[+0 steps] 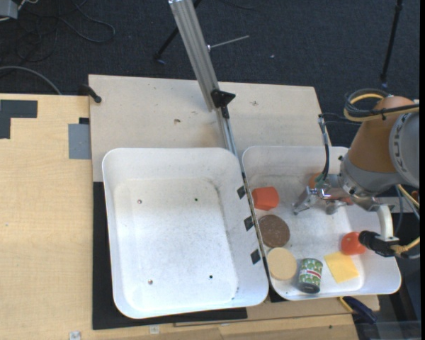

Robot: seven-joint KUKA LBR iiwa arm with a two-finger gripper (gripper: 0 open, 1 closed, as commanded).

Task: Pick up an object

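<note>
Right white bin [290, 163] holds an orange block [265, 197] just left of the released, empty-fingered pincer [302, 205]

— What is sitting around my bench besides the work?
— Two white bins are lying side by side on a pale board [149, 112]: the left bin [110, 190] and the right bin [283, 163]. Along their shared edge, black clips [249, 223] are sitting.
— And around them?
— An aluminium rail [195, 44] is slanting up from the board's far edge. A black mat [99, 261] is peeking out along my left bin's left edge, beside a wooden table [35, 225]. Cables [71, 20] are trailing over the dark floor [304, 20].
</note>
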